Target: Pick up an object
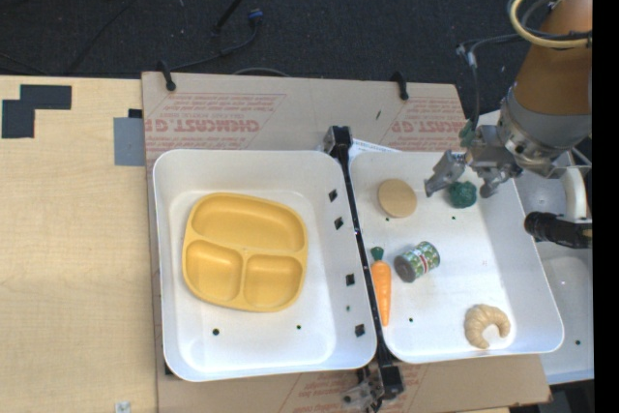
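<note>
My gripper (466,181) hangs over the far right part of the right bin (522,247), its fingers (444,176) spread open. A small dark green object (462,195) lies on the bin floor just below and between the fingertips, not clamped. Also in this bin are a tan round disc (397,198) to the gripper's left, a green can (417,261) lying on its side in the middle, an orange carrot (381,291) along the left wall, and a pale croissant (486,324) at the near right corner.
The left bin (174,208) holds a yellow divided plate (247,250). A black divider (353,237) runs between the two bins. Cardboard (290,111) lies under the bins, with dark floor and cables behind.
</note>
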